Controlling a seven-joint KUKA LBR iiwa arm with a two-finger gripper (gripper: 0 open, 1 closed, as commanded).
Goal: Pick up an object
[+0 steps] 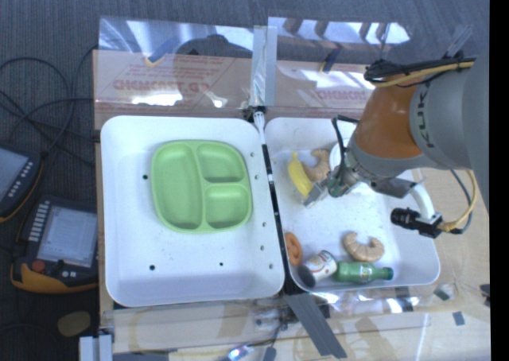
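While fingers (324, 190) unreadable, yellow banana (299, 174) lengthwise up-down beside them.

a robotics lab: teach pendant (60, 244), taped bins (127, 216).

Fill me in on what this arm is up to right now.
The grey and orange arm has its gripper low in the right bin, beside a yellow banana and a tan croissant-shaped piece. Nothing shows between its fingers. Near the bin's front lie a second croissant, a green bottle, a small can and an orange piece. The left bin holds a green divided tray.
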